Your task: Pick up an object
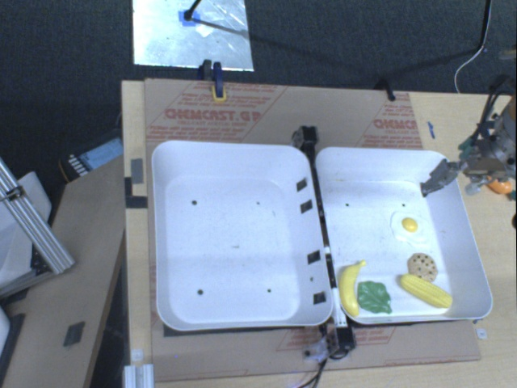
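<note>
Nearest the camera, along the front wall of the right bin [472, 241], lie four toy foods. A banana [350, 288] stands on end by the divider, its lower end touching a green leaf [374, 297]. Just right of the leaf is a corn cob [426, 291], lying aslant, and a round cookie [421, 265] touches the cob's upper side. A fried egg [409, 225] sits apart from these, further back toward the middle of the bin's right half. Any of the five could serve as the thing to pick; all rest on the bin floor.

The gripper [437, 179] hangs over the back right part of that bin, reaching in from the right, with the egg the closest item below and in front of it. Nothing is between its fingers. They look like one dark wedge from here, so whether they are spread or pressed together I cannot tell.

The left bin [161, 241] touches the right one along a dark seam with black clips [307, 206] down it. Both bins sit on a cardboard sheet [242, 111] with red lettering, held at the back by a yellow-and-blue clamp [216, 82]. Behind that lies a shiny metal plate [192, 23] on dark carpet. An aluminium rail [32, 225] leans in at the left edge. Nothing lies between the gripper and the foods.
</note>
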Robot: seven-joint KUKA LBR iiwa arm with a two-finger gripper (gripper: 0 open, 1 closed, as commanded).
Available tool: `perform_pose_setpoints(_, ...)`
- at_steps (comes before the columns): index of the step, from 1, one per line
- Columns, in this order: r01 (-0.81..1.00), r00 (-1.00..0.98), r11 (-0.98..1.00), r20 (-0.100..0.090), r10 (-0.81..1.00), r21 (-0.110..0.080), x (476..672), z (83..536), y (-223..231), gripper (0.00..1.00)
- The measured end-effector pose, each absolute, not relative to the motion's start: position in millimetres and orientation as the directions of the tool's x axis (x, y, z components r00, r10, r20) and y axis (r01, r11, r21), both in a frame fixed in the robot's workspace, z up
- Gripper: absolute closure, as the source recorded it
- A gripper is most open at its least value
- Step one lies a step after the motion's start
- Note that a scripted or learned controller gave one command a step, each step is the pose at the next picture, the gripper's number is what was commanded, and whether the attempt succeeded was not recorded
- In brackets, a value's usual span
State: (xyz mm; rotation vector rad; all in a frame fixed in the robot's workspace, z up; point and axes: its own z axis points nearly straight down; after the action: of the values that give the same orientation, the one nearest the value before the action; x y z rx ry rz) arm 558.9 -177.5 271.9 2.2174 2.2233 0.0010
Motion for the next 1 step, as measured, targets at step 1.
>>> perform_pose_setpoints(1, 1.000, -0.013, 0.013, -0.004, 1.000, 0.021, 641.1, 406.5, -113.2, 0.00)
